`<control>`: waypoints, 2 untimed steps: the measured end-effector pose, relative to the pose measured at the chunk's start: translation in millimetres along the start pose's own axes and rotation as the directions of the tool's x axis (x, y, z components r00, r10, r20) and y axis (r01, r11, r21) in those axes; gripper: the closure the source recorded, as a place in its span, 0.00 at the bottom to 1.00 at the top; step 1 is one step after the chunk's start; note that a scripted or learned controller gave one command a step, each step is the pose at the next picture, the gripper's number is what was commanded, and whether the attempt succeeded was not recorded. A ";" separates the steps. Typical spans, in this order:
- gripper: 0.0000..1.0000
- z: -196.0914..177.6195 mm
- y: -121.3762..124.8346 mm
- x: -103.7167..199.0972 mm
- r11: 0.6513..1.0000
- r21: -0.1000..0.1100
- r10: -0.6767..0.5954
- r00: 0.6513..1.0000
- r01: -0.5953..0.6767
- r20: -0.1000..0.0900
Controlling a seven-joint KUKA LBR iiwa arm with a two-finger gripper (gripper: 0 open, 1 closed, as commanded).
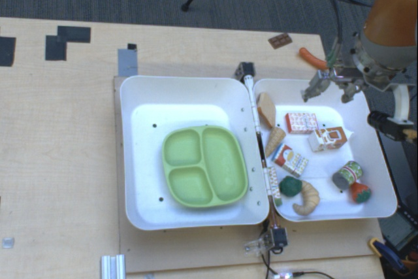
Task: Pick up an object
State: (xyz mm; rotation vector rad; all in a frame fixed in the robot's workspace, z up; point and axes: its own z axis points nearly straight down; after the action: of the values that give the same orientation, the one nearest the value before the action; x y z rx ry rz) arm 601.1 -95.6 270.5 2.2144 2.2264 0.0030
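The arm [390, 10] is reaching in from the right, orange band uppermost. The gripper [331, 86] is hanging low with fingers spread apart, gripping nothing.

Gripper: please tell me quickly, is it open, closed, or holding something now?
Gripper: open, fingers spread, nothing between them; it hangs over the far edge of the right bin.

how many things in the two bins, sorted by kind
Green divided plate, left bin: 1
Printed boxes and cartons, right bin: 3
Bread and pastry toys: 3
Can: 1
Green vegetable toy: 1
Red fruit toy: 1
Total: 10
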 end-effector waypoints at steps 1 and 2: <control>0.00 174.6 13.8 6.3 1.000 -0.007 0.002 1.000 -0.002 0.001; 0.00 183.6 -79.9 -14.3 1.000 -0.004 0.004 1.000 -0.004 0.002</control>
State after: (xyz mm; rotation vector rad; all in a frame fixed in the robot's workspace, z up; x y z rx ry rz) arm 521.6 -110.2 86.6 2.2166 2.2187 0.0052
